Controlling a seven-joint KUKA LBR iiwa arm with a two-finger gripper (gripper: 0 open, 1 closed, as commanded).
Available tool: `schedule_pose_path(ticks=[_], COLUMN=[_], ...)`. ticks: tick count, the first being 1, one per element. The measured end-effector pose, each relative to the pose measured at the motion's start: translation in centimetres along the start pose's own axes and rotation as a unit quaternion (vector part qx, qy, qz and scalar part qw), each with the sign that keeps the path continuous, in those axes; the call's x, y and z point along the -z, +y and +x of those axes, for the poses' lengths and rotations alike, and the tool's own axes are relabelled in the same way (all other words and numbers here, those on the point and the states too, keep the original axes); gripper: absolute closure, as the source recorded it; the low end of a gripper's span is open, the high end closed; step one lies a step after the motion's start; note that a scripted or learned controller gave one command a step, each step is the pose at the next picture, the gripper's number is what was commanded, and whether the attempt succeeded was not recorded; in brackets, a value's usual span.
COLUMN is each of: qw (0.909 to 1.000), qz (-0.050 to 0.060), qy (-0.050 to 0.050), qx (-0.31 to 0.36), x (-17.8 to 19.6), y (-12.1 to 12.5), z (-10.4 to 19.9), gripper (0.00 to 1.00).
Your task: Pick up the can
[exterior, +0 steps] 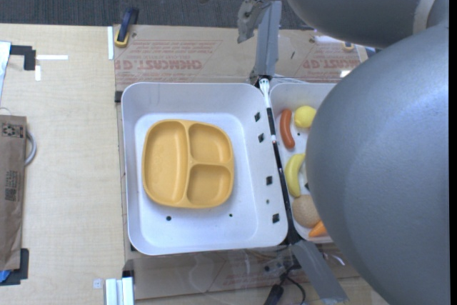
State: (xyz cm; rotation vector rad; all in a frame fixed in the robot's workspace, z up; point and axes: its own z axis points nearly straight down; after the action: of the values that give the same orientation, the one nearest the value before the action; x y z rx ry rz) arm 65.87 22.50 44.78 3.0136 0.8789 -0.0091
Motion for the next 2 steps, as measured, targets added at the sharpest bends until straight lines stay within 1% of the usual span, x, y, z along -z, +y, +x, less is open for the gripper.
schedule_pose_path(ticks=[2], qw=[1.0000], qz=[0.000], qy=[0.000], qx=[0.000], x=[0.00], y=[-0.01], z=[0.00], gripper=[0.00])
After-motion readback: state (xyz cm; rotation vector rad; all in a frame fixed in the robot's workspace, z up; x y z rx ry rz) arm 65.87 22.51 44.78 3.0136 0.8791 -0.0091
